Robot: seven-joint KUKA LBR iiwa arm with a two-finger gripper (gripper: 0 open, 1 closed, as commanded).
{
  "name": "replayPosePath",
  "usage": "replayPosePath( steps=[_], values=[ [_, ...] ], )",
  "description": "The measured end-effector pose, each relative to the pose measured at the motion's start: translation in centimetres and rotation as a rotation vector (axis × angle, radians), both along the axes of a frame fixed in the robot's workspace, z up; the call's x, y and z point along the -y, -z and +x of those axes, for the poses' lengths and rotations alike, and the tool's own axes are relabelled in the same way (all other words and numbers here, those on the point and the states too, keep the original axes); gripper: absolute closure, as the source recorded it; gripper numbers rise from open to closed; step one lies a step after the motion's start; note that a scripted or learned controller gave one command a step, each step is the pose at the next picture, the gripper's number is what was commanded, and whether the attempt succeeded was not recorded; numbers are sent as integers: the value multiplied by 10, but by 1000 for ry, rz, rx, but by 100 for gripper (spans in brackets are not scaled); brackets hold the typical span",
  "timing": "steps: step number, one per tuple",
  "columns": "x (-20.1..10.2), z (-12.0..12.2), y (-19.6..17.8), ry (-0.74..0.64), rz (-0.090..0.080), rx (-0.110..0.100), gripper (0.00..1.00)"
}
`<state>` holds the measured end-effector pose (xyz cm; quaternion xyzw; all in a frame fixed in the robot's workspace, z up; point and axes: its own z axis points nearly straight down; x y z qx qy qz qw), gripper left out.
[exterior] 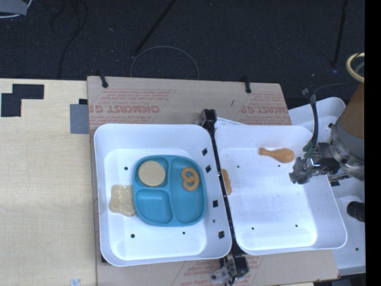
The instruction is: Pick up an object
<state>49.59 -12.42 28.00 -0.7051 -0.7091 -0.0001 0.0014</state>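
The right bin (280,219) has a wide bare floor across its middle and near side. A tan drumstick-shaped piece (277,154) lies toward its far wall, and a small tan piece (226,182) sits against the divider (217,177). In the left bin (113,243), a blue divided tray (169,210) takes up the middle, a beige piece (122,199) touching its left edge, so only narrow strips along the walls are free.

bins (119,145): I see smooth white plastic with a slight sheen
tray (169,214): blue plastic, smooth, matt to my eye
tabletop (41,177): pale wood grain, matt
board (178,103): I read it as printed brown cardboard, dull
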Motion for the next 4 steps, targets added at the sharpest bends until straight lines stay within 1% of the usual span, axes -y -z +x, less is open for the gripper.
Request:
replayPosePath(
  steps=[2,3,4],
  values=[
    [-86,35,34,2,0,-4,100],
    [-129,65,47,2,-2,-1,100],
    [-182,91,41,1,-1,1,100]
  ],
)
